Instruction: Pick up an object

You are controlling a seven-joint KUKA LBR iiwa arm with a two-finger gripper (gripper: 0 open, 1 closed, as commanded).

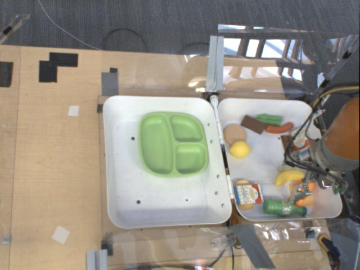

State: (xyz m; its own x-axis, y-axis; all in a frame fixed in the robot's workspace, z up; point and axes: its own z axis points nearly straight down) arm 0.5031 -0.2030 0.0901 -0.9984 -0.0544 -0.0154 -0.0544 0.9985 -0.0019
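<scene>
The right bin (264, 151) holds several toy foods. A tan bread roll (234, 133) and a yellow lemon (240, 149) lie near its left wall. At the back are a brown bar (253, 124), a green vegetable (269, 118) and a red sausage (279, 129). A yellow banana (288, 177), a small carton (248, 194), a green bottle (284, 208) and an orange piece (304, 199) lie at the front. My gripper (309, 185) hangs low over the bin's right front part, just right of the banana and above the orange piece. The wrist and cables hide its tips.
The left bin (121, 167) carries a green divided plate (172, 143). The grey arm with its orange band (344, 134) covers the right bin's right edge. Metal posts (215, 61) stand behind the bins, and bare wooden bench (50, 162) lies to the left.
</scene>
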